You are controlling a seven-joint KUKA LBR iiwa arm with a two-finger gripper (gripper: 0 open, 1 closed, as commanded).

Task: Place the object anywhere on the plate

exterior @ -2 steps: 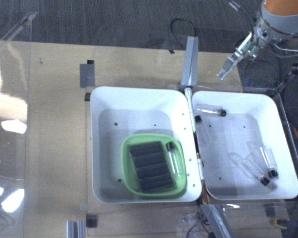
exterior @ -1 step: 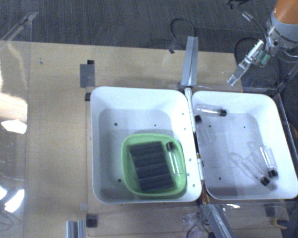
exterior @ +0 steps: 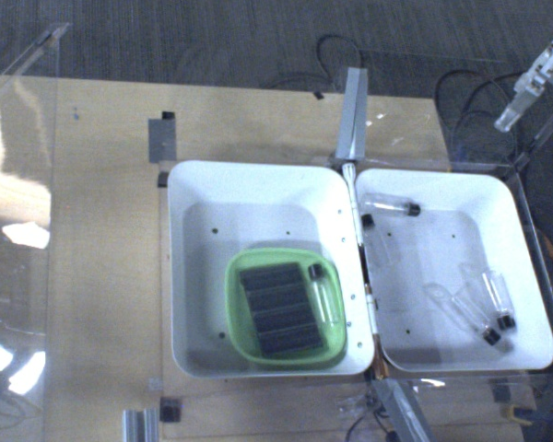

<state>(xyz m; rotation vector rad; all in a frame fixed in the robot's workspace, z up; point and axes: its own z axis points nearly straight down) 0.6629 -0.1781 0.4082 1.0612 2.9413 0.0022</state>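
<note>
**Desk:** What did the object look like, and where was it?

**Photographer:** A clear plastic vial (exterior: 326,295) with a small black cap (exterior: 315,271). It lay on the green plate (exterior: 231,295) along the 3 o'clock rim, cap toward 12 o'clock, just beside a dark ribbed pad (exterior: 278,309).

**Desk:** And the plate?

**Photographer:** Glossy, rounded-square and shallow. It sat toward 5 o'clock in the left bin (exterior: 203,201), a smooth white tray with rounded corners.

**Desk:** The other bin?

**Photographer:** The right bin (exterior: 442,191) held three more clear capped vials: one at 11 o'clock (exterior: 392,208) and two near 4 o'clock (exterior: 495,295) (exterior: 456,307). Both bins stood on a pale wooden surface (exterior: 92,247).

**Desk:** The gripper?

**Photographer:** The pale gripper (exterior: 514,110) hung at 1 o'clock beyond the right bin, well apart from the vial. I could not tell whether it was set wide or narrow.
</note>
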